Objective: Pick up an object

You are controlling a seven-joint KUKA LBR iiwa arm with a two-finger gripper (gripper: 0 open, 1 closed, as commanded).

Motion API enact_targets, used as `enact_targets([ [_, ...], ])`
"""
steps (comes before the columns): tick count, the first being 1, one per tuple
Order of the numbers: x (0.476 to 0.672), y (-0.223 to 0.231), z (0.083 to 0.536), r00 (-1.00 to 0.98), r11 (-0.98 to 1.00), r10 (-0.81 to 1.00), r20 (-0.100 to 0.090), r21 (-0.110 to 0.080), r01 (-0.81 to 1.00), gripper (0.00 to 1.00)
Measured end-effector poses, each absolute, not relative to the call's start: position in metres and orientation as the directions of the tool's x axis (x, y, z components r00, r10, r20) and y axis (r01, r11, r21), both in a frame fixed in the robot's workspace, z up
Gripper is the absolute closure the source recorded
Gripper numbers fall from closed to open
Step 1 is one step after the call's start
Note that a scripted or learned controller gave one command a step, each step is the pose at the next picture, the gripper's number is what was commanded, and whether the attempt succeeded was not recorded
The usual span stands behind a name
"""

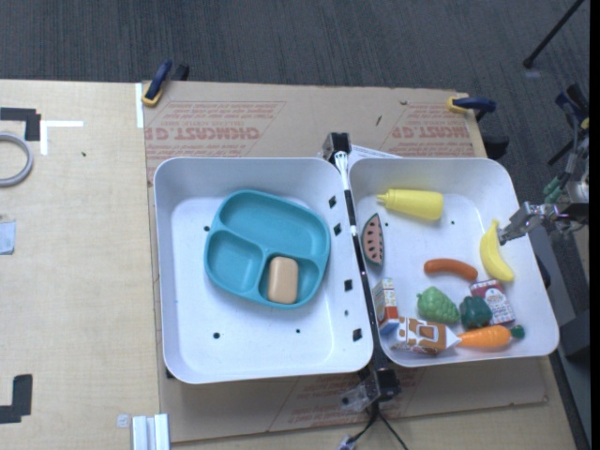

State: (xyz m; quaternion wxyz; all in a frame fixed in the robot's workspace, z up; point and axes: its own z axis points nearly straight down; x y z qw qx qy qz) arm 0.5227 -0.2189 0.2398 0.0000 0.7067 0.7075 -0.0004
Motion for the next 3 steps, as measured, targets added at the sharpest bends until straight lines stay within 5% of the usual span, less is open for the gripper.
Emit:
enact_targets([
  [1,0.542,-0.212,0.096,0.013,-0.013,1.0,0.005,0.004,1.0,0.0],
  [2,0.544,-0.212,0.108,0.014,-0.014,1.0,0.002,0.011,1.0,1.0],
  [3,0.544,-0.158,0.232,0.206,-0.206,0.979,-0.001,0.0,0.979,1.0],
])
